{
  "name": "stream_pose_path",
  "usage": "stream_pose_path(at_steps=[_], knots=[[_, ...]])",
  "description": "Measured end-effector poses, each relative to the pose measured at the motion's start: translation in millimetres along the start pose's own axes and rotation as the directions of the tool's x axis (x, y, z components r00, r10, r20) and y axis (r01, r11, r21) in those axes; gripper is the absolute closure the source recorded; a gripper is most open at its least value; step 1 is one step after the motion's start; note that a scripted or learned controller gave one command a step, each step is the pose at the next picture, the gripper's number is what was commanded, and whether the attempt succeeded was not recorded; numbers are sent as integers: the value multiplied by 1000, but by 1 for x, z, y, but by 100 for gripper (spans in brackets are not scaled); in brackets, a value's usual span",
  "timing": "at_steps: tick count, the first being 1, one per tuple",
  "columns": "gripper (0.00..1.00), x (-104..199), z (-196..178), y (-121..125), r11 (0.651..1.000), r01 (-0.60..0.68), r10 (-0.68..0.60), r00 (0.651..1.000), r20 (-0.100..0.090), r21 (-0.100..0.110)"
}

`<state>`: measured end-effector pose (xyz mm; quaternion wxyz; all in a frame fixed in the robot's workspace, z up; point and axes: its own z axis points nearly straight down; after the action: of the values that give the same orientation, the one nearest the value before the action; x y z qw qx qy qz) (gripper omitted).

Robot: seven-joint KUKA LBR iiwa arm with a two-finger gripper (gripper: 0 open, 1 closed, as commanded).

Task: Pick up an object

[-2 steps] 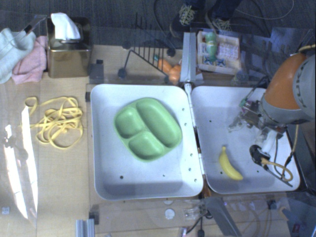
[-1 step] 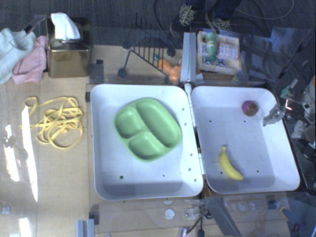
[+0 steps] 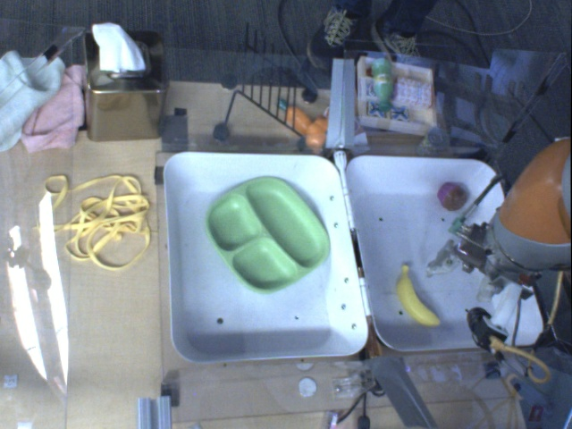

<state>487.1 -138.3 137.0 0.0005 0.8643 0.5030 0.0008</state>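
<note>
Pincer (image 3: 449, 259) hovers low in the right bin (image 3: 393, 186), but it's small and blurred against the white floor, so I can't tell if it's released or clenched, and nothing visibly sits in it. Nearest candidate is the banana (image 3: 416, 299), lying flat just below and slightly left of the pincer; a dark red round fruit (image 3: 452, 195), maybe a plum or small apple, sits above it near the bin's far wall. Banana looks light, smooth, a bit slippery, probably a stiff plastic replica; best hold is across the thick middle, square to its long axis, not the tapered ends.
</note>
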Motion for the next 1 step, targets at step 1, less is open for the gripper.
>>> stream_pose_path(at_steps=[1], knots=[[0,-30,-84,18,998,-58,58,998,0,-3]])
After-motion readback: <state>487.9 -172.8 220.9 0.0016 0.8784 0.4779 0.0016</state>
